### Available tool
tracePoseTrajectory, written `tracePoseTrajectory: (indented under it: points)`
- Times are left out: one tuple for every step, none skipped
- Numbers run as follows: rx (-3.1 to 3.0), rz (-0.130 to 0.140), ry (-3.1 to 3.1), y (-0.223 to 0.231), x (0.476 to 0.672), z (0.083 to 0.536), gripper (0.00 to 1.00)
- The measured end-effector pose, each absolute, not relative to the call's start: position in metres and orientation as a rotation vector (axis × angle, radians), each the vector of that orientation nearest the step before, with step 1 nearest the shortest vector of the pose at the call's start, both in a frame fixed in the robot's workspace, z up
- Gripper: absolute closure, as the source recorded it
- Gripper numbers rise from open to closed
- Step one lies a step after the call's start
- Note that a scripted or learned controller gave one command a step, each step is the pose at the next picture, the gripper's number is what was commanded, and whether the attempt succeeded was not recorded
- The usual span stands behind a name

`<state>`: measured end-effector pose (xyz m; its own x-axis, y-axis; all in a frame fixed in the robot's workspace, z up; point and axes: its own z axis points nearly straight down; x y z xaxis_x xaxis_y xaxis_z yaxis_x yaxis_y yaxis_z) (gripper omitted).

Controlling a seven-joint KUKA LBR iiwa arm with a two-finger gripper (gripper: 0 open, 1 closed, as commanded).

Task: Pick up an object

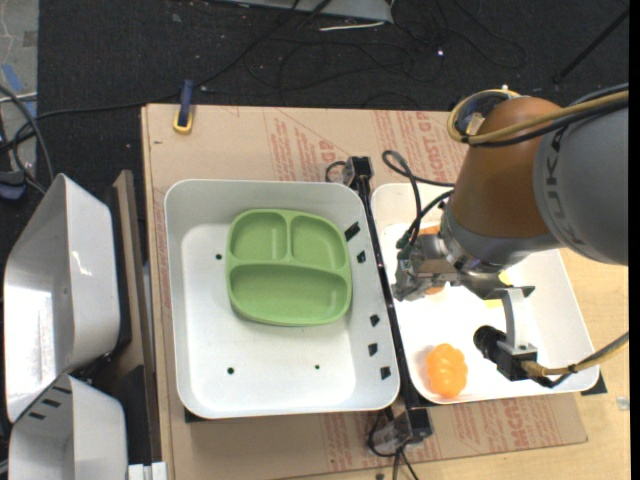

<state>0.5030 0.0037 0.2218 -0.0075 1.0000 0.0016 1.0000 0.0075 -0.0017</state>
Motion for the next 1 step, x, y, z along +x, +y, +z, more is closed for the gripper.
tracePoseTrajectory:
  points:
    - [-2.211,0.001,-2.229,0.0605,0.4965,0.2158,1.0]
